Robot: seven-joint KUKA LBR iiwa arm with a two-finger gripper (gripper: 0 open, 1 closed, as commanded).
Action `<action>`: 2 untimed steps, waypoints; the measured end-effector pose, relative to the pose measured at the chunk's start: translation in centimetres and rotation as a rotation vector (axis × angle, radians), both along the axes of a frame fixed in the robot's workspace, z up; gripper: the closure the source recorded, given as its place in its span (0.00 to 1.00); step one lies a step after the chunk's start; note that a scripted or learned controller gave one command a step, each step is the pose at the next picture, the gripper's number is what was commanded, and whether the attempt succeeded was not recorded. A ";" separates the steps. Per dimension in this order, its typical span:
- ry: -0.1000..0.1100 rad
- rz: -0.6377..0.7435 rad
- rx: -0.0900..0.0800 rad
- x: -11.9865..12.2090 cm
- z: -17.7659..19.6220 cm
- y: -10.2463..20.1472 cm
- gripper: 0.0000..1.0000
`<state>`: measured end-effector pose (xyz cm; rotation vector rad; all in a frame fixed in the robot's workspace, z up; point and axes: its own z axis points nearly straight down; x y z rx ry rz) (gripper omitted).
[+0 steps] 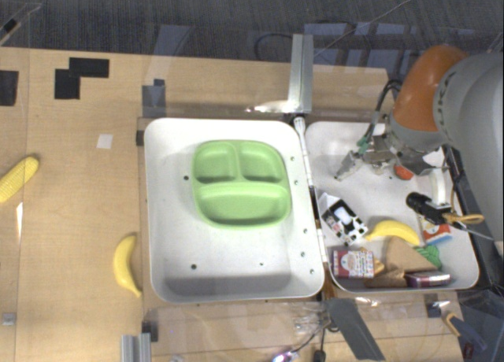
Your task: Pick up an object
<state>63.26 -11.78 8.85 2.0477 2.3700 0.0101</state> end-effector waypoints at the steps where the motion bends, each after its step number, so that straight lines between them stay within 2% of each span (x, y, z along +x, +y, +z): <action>1: 0.004 0.041 0.012 0.0 0.0 -5.3 0.00; 2: 0.007 0.107 0.001 3.9 -0.1 -4.3 0.00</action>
